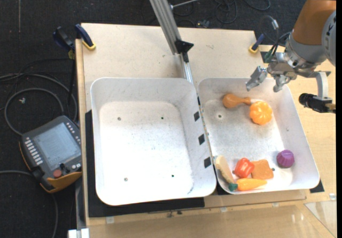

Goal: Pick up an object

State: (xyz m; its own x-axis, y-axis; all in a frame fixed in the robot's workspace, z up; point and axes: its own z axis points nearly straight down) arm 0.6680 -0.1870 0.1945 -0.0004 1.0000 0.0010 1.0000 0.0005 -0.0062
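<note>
Taking the right bin (299,125) as my landmark, I start at its near edge, where I see a carrot-like orange piece (251,183) lying along the rim, with a pale stick-shaped item (224,169) just left of it. Touching those from behind sit a red pepper (243,167) and an orange block (262,169). A purple round object (285,158) rests apart from them, toward the bin's right wall. Farther back, near the far half of the bin, I see an orange pumpkin-like fruit (260,112), and just beside it to the left a brown gourd-shaped piece (234,101) with its neck pointing at the fruit. Beyond these, over the bin's far rim, my gripper (269,80) hangs with its two fingers spread apart and nothing between them. The fruit lies just nearer than the gripper, slightly left of it; the gourd piece is further left.
</note>
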